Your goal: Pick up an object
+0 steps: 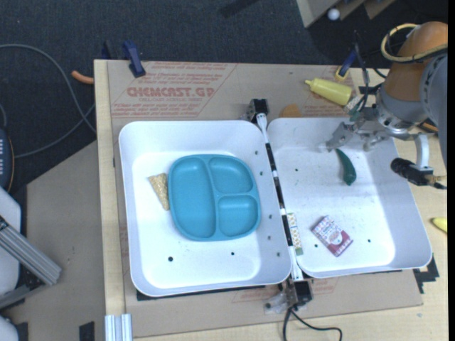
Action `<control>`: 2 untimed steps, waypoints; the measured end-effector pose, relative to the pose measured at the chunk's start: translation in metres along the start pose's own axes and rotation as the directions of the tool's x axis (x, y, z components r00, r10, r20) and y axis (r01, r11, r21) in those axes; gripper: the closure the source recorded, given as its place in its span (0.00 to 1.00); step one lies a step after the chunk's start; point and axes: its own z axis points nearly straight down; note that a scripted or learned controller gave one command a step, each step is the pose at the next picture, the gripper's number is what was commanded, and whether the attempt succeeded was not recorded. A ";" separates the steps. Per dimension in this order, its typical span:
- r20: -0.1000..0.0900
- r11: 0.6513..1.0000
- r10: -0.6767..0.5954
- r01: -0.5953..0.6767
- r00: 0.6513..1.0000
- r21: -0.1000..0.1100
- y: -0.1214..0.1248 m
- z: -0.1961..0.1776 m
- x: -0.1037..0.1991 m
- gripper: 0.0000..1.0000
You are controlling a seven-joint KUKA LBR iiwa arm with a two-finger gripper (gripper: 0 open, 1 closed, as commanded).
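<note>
- Metal two-finger gripper (353, 138) — low over the right white bin (398, 219); finger spread cannot be told.
- Dark green curved object (347, 168) lies just beneath it.
- Red-patterned packet (331, 234) nearer; blue divided plate (213, 195) in the left bin (142, 212).

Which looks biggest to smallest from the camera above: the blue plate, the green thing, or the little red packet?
1. Blue plate, by far the biggest.
2. Green thing and red packet look too alike to rank.
</note>
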 end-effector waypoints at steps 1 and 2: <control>-0.004 1.000 0.002 -0.002 1.000 0.002 -0.035 0.011 0.032 0.00; -0.002 1.000 0.002 -0.002 1.000 -0.002 0.000 0.011 -0.005 0.00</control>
